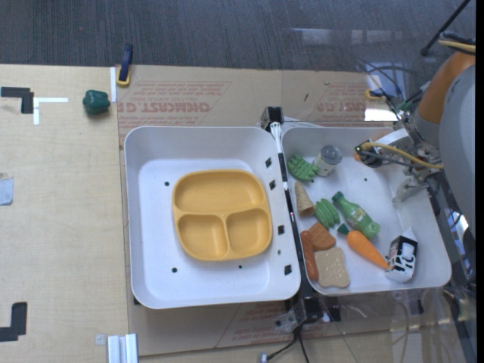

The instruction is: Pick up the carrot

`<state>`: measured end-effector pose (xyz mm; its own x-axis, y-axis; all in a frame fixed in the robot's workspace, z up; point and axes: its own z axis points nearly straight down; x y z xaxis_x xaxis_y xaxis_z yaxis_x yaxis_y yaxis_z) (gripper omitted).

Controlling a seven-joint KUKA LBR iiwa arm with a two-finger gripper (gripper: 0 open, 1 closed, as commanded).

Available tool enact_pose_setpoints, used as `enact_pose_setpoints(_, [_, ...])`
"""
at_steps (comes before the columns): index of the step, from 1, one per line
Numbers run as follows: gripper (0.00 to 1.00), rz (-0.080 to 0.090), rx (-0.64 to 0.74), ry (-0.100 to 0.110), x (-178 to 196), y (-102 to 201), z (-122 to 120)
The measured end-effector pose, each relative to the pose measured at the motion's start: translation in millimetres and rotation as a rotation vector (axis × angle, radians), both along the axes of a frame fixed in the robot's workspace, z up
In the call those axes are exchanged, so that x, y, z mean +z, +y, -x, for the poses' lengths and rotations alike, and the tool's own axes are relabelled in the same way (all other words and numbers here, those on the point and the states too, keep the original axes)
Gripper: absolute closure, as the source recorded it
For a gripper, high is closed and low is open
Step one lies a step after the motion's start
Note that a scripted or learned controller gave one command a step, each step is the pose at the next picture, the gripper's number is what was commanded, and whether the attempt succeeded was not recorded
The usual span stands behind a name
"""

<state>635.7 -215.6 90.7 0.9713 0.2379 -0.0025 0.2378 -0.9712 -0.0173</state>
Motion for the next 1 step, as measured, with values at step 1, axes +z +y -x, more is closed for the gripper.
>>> enact_pose_setpoints(1, [0.00,0.017,0.144,-0.005,203.3,-7.5,98.0])
